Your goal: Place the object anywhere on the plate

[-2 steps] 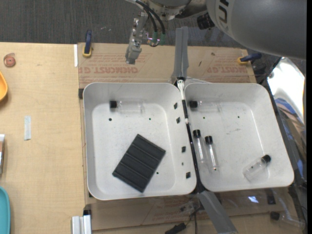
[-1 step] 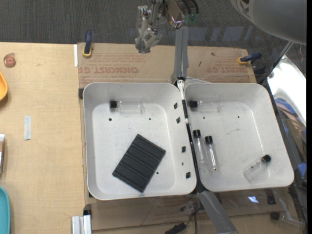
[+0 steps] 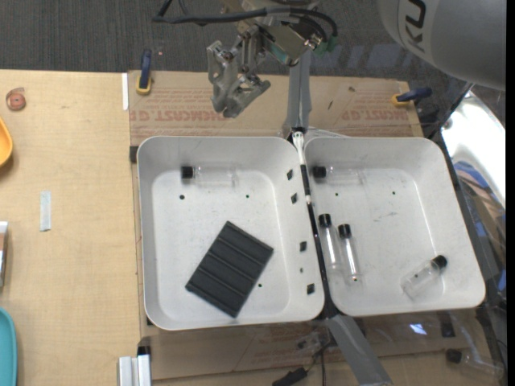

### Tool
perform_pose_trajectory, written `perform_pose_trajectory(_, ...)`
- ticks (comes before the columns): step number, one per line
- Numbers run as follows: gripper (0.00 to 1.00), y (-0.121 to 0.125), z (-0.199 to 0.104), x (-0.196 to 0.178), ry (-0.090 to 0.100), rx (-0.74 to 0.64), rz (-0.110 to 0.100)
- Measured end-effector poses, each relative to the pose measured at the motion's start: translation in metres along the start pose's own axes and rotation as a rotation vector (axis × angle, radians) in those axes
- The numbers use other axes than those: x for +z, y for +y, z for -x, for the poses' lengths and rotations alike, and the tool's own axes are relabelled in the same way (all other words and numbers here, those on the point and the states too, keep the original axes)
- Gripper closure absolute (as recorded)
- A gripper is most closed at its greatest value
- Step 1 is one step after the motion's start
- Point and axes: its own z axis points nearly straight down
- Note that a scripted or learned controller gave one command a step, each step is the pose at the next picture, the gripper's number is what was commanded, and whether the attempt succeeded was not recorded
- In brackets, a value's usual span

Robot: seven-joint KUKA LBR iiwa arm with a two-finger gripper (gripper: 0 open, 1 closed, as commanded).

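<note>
A tan wooden bench (image 3: 72,240) is carrying two shallow white bins side by side, and brown cardboard (image 3: 338,103) is lying behind them under the far rims. I am hanging my gripper (image 3: 233,87) above that cardboard, just beyond the back edge of the left bin (image 3: 149,215), clear of both bins. From this slanted view I cannot tell how far it is parted, and I am seeing nothing caught in it.

The left bin is offering plenty of bare floor along its near left corner and right side. The dark ribbed plate (image 3: 231,267) is lying tilted in its lower middle, apart from the walls. A clear vial with a black cap (image 3: 205,173) is resting near the far wall, well apart from the plate.

The right bin (image 3: 459,215) is holding four more clear vials: one (image 3: 334,172) near its far left corner, two (image 3: 338,248) lying side by side close to the shared rim, and one (image 3: 424,276) angled near the near right corner.
</note>
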Motion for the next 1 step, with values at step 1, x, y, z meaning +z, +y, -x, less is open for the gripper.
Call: perform_pose_trajectory(1, 1.0, -0.0605, 0.0006, 0.0004, -0.002, -0.209, 0.0)
